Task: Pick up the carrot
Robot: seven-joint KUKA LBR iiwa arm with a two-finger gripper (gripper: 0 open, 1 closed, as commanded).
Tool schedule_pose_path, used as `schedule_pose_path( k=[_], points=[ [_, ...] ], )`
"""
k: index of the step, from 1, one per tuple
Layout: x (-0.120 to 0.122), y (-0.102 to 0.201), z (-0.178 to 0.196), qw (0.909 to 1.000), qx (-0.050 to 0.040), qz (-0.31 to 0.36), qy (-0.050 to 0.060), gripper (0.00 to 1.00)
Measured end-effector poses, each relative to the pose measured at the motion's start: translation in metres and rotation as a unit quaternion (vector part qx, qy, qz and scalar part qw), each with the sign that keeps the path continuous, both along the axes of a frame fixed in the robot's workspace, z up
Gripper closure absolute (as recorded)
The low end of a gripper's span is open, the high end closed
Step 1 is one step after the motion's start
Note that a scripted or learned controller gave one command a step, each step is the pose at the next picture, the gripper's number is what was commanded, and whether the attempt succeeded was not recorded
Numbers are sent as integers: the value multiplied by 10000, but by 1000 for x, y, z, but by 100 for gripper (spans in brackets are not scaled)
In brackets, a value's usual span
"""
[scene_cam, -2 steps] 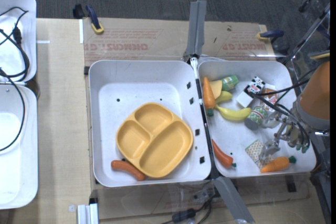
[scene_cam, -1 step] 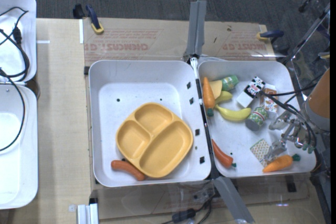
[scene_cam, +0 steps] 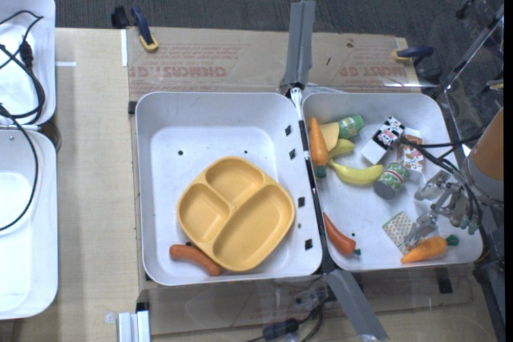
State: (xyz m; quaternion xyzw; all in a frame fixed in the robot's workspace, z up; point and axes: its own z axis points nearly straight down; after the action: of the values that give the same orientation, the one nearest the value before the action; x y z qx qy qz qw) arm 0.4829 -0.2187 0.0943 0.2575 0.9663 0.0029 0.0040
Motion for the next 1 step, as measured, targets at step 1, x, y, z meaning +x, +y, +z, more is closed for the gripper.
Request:
schedule_pose_path(
  k=[1],
  points=[
    [2, 0, 1, 9966, -21, 824, -30, 0]
  ],
)
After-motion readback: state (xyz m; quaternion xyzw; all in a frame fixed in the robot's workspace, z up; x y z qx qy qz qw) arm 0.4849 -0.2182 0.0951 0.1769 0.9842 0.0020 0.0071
